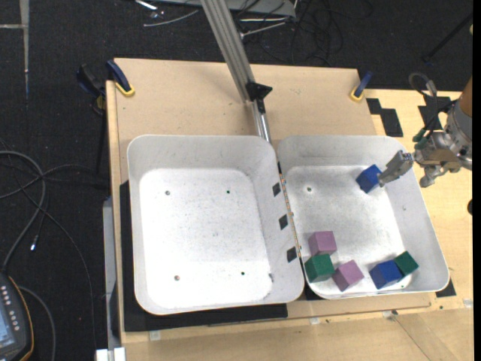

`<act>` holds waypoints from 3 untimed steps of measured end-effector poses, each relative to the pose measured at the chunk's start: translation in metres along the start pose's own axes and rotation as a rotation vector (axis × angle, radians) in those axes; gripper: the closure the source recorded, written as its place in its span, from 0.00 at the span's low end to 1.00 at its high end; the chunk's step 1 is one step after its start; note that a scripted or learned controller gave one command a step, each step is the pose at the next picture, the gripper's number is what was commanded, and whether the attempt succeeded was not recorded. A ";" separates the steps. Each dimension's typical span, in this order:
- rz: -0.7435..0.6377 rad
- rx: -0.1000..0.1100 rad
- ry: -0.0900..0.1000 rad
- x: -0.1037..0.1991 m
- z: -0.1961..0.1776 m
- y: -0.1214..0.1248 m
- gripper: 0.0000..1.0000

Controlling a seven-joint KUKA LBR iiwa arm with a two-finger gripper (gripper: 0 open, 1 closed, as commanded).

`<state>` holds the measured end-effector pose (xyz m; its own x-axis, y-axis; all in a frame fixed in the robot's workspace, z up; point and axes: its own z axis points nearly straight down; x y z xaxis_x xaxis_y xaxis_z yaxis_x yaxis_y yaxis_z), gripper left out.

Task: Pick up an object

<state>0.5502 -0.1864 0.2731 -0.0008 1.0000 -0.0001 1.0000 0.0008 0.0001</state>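
My gripper (406, 177) hangs over the right bin's (353, 215) far right corner and stands open, nothing between its fingers. The tip of its left finger (393, 169) is right beside a blue block (368, 178), which lies outside the gap, on the finger's left. Along the near side of the same bin lie two purple blocks (323, 241) (347, 274), a green block (319, 266), a second blue block (385, 273) and another green block (406, 262) in the near right corner.
The left bin (199, 220) sits beside the right one, their rims meeting at the middle. A slanted metal bar (229, 40) reaches from the back down to the bins' shared far edge. Yellow-and-blue clamps (120, 77) (360, 87) hold the wooden board.
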 end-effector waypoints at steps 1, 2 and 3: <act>-0.005 -0.001 -0.002 -0.005 0.062 0.071 0.00; 0.001 -0.003 -0.001 -0.021 0.158 0.102 0.00; -0.003 -0.004 -0.003 0.013 0.176 0.081 0.00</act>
